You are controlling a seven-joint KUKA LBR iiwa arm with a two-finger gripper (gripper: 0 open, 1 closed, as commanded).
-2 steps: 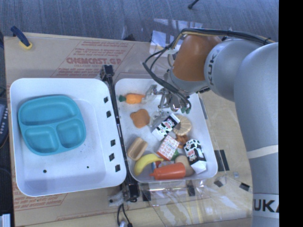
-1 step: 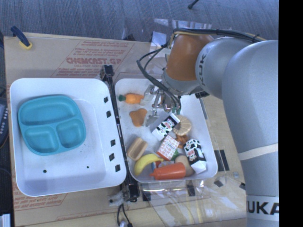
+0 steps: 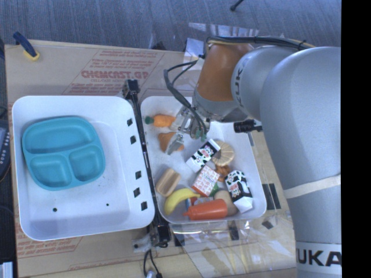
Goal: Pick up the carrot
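Camera view gives us the gripper (image 3: 184, 131) angled down-left from the bent wrist into the right bin (image 3: 255, 172); whether it is clenched we cannot tell. We see the carrot (image 3: 162, 120) just left of it.

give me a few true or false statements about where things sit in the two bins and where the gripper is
1. The blue divided plate lies in the left bin. True.
2. The carrot lies on the blue divided plate. False: it lies in the right bin, near its far left corner.
3. The gripper is over the right bin, close beside the carrot. True.
4. The banana stands at the far end of the right bin. False: it lies near the front edge, next to the red item.
5. Two milk cartons with cow patches are in the right bin. True.
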